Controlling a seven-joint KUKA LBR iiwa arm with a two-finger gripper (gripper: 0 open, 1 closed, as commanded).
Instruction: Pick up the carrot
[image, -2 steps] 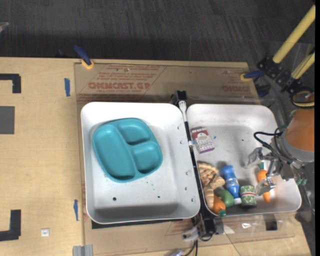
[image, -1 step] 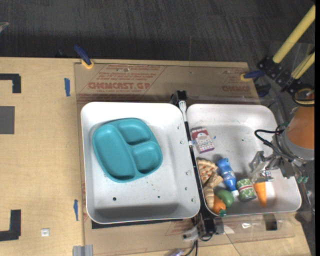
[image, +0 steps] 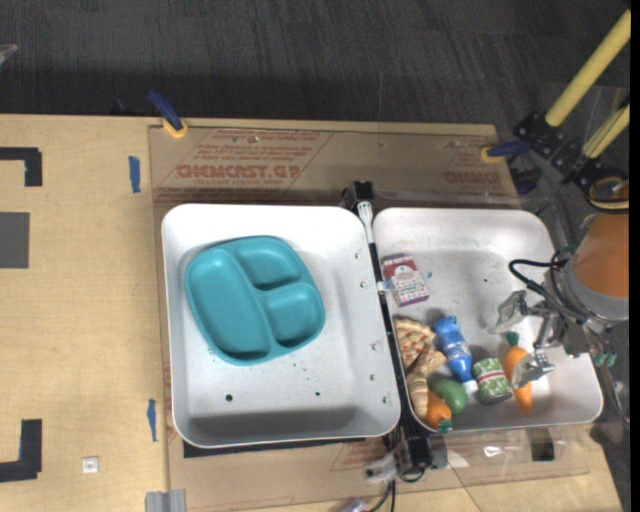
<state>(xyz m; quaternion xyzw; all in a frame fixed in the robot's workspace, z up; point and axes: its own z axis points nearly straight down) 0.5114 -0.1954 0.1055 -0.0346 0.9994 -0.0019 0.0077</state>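
The carrot (image: 522, 388), a small orange piece with a green top, lies in the right bin (image: 470, 245) near its front right corner. My gripper (image: 524, 338) hangs low over that corner, coming in from the right under the orange wrist band. Its metal fingers (image: 509, 308) stand open, one behind the carrot and one just to its right. The carrot's upper end sits at or just under the near fingertip. I see nothing lifted off the bin floor.
Left of the carrot, a green and white can (image: 490, 381), a blue bottle (image: 454, 350), a green vegetable (image: 451, 396), an orange piece (image: 437, 410) and a pizza slice (image: 415, 345) crowd together. A red and white carton (image: 405, 280) lies further back. A teal divided plate (image: 255, 297) sits in the left bin (image: 200, 400).
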